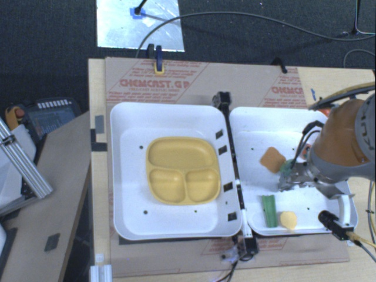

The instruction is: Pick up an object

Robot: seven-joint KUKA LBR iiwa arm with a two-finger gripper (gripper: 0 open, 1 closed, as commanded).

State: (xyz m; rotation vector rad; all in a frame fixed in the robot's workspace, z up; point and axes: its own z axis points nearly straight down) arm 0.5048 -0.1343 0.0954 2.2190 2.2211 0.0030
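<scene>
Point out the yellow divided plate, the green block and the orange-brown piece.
yellow divided plate (176,151): camera view, its large upper compartment.
green block (269,210): camera view, middle of its length.
orange-brown piece (272,159): camera view, its centre.

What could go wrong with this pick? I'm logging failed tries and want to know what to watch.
1. The end effector sits low in the right bin beside the brown piece, so it may nudge that away rather than grip it.
2. The green block and yellow ball lie close to the bin's front wall, leaving little room for a grasp; the ball could also roll.
</scene>
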